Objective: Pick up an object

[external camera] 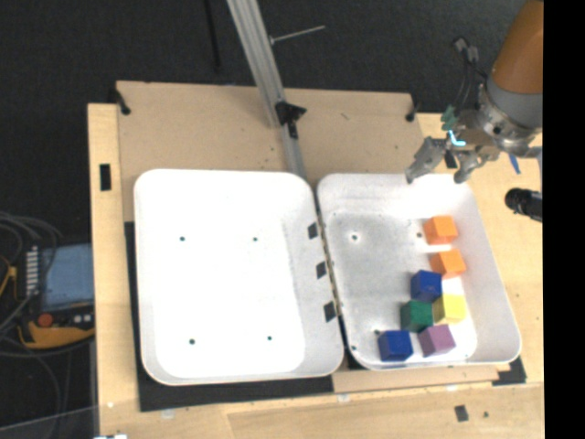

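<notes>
Several small blocks lie in the right bin, along its right side. Two orange blocks sit at the top of the group. Below them are a blue block, a yellow block, a green block, a purple block and another blue block. My gripper hangs open above the bin's far right corner, with nothing between its fingers. It is up and slightly right of the nearest orange block.
The left bin lies beside the right one, joined by small black clips. A slanted metal rail rises behind the bins. Cables and a control box sit off the bench's left edge.
</notes>
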`<state>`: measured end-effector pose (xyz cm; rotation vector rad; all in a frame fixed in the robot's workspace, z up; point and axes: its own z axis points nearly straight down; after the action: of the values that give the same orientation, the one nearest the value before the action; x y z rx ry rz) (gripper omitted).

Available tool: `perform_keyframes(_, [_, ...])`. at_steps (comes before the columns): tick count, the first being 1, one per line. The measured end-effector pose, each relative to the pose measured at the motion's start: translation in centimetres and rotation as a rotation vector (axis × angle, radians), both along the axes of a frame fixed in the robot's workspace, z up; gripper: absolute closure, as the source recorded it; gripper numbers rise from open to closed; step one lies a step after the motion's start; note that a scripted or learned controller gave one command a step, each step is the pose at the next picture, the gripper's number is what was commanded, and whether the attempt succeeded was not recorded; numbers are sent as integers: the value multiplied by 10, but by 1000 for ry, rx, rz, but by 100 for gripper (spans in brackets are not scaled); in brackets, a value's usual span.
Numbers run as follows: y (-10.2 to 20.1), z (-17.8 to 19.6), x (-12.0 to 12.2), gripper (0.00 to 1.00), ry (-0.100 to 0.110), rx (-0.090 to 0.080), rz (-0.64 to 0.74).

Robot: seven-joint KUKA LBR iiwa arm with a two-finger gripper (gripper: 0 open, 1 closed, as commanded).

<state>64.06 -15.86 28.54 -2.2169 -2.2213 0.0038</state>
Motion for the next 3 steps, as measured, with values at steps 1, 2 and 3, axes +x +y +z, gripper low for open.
perform_keyframes(1, [-1, 3, 1, 0, -5, -3, 2])
perform_keyframes(2, [-4, -54, -9, 0, 0, -3, -3])
perform_keyframes(3, [-4, -99, -3, 0, -1, -2, -3])
